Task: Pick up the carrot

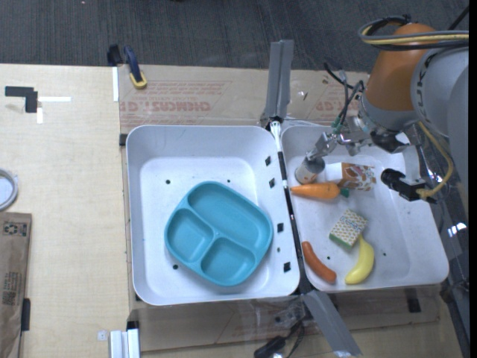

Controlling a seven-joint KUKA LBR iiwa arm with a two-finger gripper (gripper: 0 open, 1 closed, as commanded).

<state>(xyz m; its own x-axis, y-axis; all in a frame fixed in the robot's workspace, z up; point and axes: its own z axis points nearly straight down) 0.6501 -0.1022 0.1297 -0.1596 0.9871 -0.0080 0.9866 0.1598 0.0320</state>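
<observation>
The carrot (317, 192), orange with a green stub at its right end, lies flat near the left wall of the right bin (417, 274), pointing left. My gripper (317, 155) hangs in the bin's back left part, just above and behind the carrot and apart from it. A small brown round object (306, 174) sits right under the gripper's tip, between it and the carrot. Nothing can be seen held in the gripper.
A small printed carton (358, 176) stands right of the carrot. A green-and-yellow sponge (348, 229), a banana (361, 262) and a red sausage (319, 263) lie nearer the front. The left bin (141, 200) holds a blue divided plate (218, 233).
</observation>
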